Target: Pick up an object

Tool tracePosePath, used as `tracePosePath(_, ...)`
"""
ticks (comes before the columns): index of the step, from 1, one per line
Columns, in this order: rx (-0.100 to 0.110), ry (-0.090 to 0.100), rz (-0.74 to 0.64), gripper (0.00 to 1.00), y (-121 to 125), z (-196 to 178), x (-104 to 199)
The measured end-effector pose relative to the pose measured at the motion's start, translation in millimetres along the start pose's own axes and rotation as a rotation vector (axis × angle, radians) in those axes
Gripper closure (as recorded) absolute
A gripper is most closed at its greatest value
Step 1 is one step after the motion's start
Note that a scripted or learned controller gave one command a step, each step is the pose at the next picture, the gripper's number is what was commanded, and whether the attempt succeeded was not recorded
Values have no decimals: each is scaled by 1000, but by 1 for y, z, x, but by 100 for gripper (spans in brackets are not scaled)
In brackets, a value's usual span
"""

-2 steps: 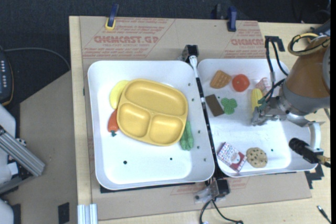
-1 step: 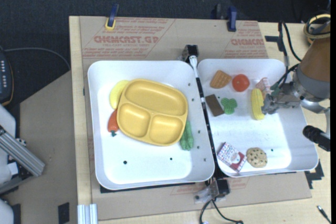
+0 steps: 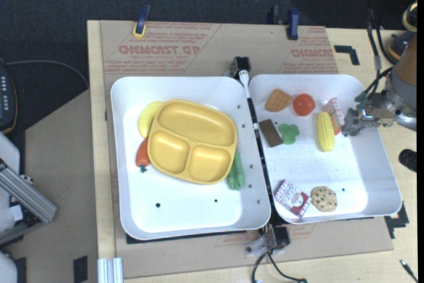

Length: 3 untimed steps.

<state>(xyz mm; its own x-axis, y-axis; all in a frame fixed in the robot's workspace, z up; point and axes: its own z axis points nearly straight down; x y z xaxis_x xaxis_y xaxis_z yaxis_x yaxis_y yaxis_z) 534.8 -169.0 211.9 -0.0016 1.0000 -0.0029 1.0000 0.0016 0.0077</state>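
My gripper (image 3: 351,122) hangs over the right side of the right bin (image 3: 377,169), coming in from the right edge. Just to its left lie a yellow corn cob (image 3: 325,131) and a pink-white packet (image 3: 331,108), very close to the gripper tip. Further left are a red tomato (image 3: 303,105), an orange wedge (image 3: 278,101), a green broccoli piece (image 3: 289,133) and a brown bar (image 3: 270,132). Near the front wall lie a cookie (image 3: 324,198) and a red-white packet (image 3: 291,197). I see nothing held.
The left bin (image 3: 132,195) holds a yellow divided plate (image 3: 191,141), with a yellow piece (image 3: 148,117) and a red-orange piece (image 3: 142,156) at its left and a green item (image 3: 236,174) at its right. Clamps (image 3: 140,26) grip the cardboard's back edge.
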Motion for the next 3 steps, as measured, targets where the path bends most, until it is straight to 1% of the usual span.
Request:
tracePosePath(1, 3, 1, 0, 100, 1, -14, 0)
tracePosePath(2, 5, 3, -4, 100, 17, -14, 40)
tracePosePath(3, 5, 5, -4, 100, 38, -4, 95)
